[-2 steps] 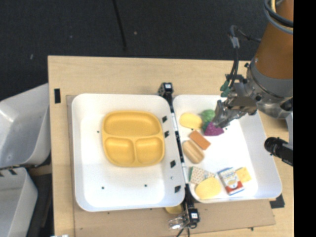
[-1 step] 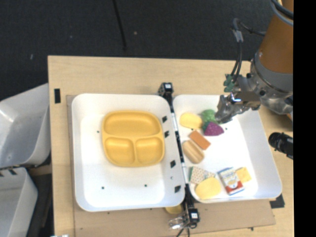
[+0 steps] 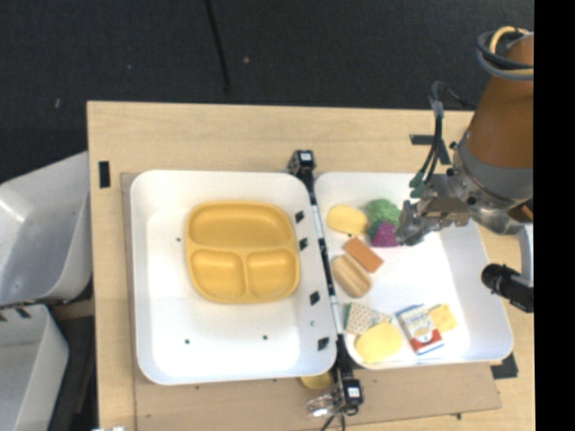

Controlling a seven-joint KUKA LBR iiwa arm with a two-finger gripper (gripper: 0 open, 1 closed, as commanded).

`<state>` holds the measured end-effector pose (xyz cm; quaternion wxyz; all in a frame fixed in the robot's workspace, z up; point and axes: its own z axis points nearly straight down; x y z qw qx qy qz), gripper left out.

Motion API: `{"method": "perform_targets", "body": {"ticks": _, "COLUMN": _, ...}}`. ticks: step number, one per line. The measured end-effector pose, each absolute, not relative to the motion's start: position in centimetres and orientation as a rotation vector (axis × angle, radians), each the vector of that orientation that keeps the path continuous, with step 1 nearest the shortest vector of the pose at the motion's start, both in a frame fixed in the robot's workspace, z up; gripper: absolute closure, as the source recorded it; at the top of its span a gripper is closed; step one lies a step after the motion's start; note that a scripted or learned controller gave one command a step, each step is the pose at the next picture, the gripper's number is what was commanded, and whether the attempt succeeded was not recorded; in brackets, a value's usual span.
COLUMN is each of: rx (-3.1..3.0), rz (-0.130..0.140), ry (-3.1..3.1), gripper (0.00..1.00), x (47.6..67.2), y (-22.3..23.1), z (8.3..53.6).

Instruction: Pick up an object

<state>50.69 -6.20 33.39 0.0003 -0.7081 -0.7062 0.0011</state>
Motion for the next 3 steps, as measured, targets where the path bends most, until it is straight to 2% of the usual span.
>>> {"method": "perform_targets", "body": {"ticks": 1, "rx": -2.219, "rz": -0.005, "ry": -2.23, "gripper": 1.0, "x": 49.0, "y": -3.2, "z": 39.7}}
{"method": "perform_targets", "body": {"ticks": 2, "rx": -2.208, "rz": -0.015, "ry": -2.242, "gripper": 1.0, "x": 49.2, "y": 10.1, "z": 48.2}}
{"method": "perform_targets", "body": {"ticks": 3, "rx": -2.223, "rz": 0.0, "ry": -2.222, "gripper": 1.0, "x": 49.0, "y": 3.2, "z": 47.1}}
